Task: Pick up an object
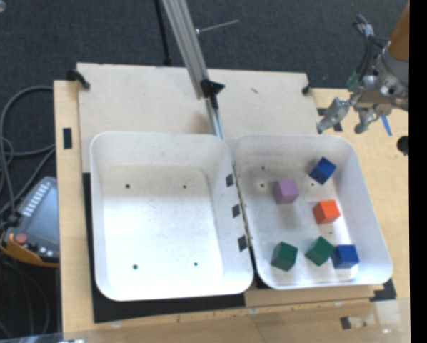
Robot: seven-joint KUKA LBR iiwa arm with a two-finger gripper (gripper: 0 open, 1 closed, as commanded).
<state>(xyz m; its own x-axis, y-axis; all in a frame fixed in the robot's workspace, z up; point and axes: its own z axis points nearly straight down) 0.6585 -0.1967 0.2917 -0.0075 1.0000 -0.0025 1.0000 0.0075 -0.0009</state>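
Grey hand (348, 120) hangs spread above the right bin's (367, 191) far corner.

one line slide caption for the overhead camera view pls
Open hand poised above the right bin, which holds six small blocks; left bin alongside.
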